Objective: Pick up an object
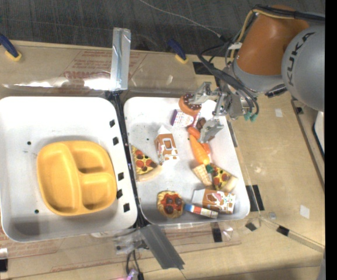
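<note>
My gripper [208, 111] hangs over the back right part of the right bin [148, 112], its fingers spread and nothing between them. One fingertip is near a red-brown round toy [188, 103]. The other is just above the top of an orange carrot [200, 149]. A purple and white packet [181, 119] lies just left of the gripper. Further into the bin are a small white and brown carton [167, 147], a pizza slice [143, 163], a round pizza [170, 204], another slice [218, 177] and a carton lying flat [218, 200].
The left bin [16, 115] holds a yellow divided plate [76, 177]. A metal bracket [121, 60] stands behind the wall between the bins. Blue clamps [7, 45] and cables sit along the bench's back edge. The arm's orange band [267, 42] is at the upper right.
</note>
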### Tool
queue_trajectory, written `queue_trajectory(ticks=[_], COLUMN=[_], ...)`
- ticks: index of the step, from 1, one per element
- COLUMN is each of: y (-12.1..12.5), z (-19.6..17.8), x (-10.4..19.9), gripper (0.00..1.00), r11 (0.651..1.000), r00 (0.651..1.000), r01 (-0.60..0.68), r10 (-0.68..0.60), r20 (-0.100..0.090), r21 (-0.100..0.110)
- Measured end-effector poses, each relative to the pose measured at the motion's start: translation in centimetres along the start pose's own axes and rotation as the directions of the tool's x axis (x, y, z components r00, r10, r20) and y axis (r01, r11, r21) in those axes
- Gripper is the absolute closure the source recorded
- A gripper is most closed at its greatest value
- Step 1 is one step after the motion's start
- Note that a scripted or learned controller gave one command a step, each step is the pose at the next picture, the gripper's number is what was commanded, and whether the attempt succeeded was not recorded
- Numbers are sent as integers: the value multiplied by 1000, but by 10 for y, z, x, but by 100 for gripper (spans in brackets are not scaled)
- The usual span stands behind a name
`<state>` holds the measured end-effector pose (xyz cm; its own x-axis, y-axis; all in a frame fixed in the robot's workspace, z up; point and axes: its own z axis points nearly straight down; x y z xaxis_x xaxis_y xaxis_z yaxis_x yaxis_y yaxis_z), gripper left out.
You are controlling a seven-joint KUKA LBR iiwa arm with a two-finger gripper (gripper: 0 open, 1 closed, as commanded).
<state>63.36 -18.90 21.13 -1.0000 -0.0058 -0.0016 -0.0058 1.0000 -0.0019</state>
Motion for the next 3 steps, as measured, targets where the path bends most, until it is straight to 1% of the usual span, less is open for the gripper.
queue_trajectory(ticks=[1, 2, 3], y=[-20, 4, 46], z=[118, 118, 118], x=[28, 69, 45], gripper=[0, 0, 0], r11=[998, 976, 927], r00=[998, 976, 927], r01=[-70, -217, -376], r10=[70, 217, 376], r20=[3, 0, 1], r21=[0, -2, -2])
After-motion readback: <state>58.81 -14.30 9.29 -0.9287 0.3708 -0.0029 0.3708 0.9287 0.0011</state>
